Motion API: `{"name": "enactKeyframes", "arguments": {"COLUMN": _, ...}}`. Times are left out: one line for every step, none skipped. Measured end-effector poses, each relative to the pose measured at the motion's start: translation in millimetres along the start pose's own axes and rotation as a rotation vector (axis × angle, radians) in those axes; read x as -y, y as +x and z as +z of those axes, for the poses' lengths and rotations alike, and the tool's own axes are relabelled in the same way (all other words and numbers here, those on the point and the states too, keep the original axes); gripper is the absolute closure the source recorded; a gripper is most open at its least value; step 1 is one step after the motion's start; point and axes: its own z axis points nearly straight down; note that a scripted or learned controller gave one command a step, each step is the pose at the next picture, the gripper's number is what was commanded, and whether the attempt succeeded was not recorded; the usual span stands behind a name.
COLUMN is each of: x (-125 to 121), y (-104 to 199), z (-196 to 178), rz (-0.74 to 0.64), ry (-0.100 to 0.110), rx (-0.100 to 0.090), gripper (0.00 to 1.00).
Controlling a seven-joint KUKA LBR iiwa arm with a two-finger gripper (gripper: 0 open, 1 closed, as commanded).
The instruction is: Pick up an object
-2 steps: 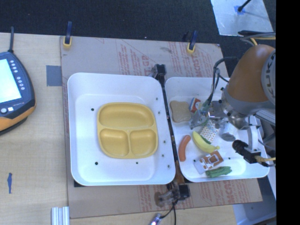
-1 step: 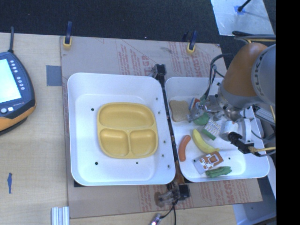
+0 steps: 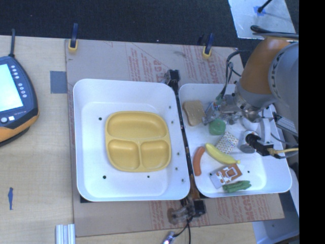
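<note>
small round green object [image 3: 217,127] in right bin [image 3: 277,184], sitting directly under gripper [image 3: 217,117], touching or nearly so, can't tell the gripper's state, tan bread slice [image 3: 193,112] just left of it

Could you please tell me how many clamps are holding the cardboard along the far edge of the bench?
2: one clamp at the cardboard's far left corner, and the other clamp farther right, above the right bin.

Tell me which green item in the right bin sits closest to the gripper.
The rounded green piece, right beside the gripper. The long green one lies at the bin's near edge.
</note>
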Motion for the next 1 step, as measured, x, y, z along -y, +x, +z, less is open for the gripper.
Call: {"name": "enactKeyframes", "arguments": {"x": 19.5, "y": 6.2, "z": 0.4, "rz": -0.001, "ry": 0.002, "rx": 0.001, "gripper": 0.0}}
